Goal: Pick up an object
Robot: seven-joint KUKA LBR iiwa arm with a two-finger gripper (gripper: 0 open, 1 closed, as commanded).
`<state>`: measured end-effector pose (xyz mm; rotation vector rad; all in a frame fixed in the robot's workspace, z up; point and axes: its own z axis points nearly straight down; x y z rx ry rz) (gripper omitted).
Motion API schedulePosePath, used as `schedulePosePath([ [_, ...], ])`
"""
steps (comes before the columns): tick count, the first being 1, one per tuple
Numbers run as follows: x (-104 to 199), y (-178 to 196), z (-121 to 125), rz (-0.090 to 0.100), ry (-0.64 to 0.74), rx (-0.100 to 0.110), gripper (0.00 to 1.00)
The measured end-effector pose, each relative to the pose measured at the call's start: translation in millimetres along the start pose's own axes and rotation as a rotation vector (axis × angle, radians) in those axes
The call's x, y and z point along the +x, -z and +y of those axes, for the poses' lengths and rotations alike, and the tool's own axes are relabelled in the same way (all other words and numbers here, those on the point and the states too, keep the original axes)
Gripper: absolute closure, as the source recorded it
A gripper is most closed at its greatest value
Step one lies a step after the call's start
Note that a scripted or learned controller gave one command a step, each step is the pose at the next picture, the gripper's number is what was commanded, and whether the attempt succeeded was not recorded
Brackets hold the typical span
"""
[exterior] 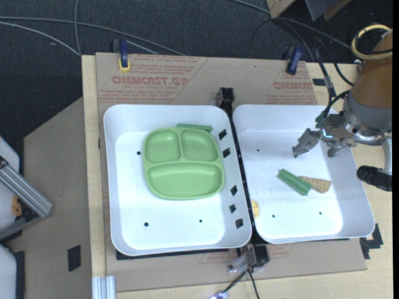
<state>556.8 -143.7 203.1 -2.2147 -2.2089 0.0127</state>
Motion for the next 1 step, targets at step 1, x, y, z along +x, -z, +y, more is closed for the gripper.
schedulePosePath([
  [1, 0.3, 7.3, 3.0, -0.002, 0.003, -0.014, 0.00],
])
